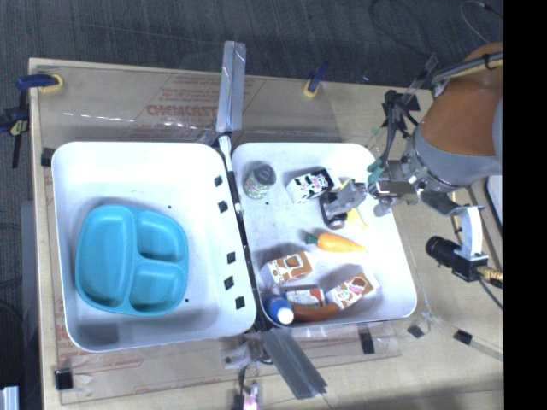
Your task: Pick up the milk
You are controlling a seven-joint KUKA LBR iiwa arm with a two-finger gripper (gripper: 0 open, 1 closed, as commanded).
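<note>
- Your gripper sits right of the milk carton, almost touching it.
- Finger state: can't tell.
- Carrot lies just below the carton.

Glossy white plastic bins, matt blue plastic tray, printed paper cartons.

Robot lab: clamped bench, bins, cables.
</note>
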